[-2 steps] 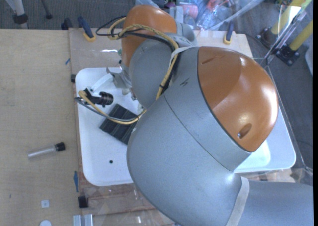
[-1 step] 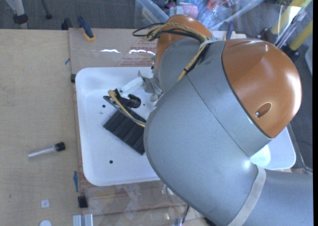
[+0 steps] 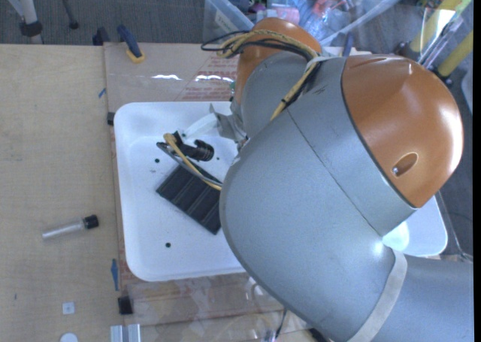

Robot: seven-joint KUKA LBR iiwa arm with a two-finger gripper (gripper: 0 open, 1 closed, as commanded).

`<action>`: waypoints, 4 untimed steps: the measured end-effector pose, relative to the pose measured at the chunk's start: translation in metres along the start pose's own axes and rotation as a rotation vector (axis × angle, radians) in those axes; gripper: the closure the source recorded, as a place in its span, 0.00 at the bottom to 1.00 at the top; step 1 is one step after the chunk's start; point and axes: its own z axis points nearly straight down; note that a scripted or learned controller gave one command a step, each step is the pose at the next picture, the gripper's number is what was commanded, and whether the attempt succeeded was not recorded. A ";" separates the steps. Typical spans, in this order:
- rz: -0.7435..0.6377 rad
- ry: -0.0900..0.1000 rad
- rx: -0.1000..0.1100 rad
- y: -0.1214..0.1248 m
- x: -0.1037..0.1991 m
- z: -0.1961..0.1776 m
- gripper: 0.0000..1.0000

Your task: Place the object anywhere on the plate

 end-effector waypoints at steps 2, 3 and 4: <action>0.042 0.028 -0.002 -0.105 -0.048 0.000 1.00; -0.032 0.006 -0.001 -0.102 -0.035 -0.061 1.00; -0.460 0.000 -0.001 -0.106 -0.041 -0.121 1.00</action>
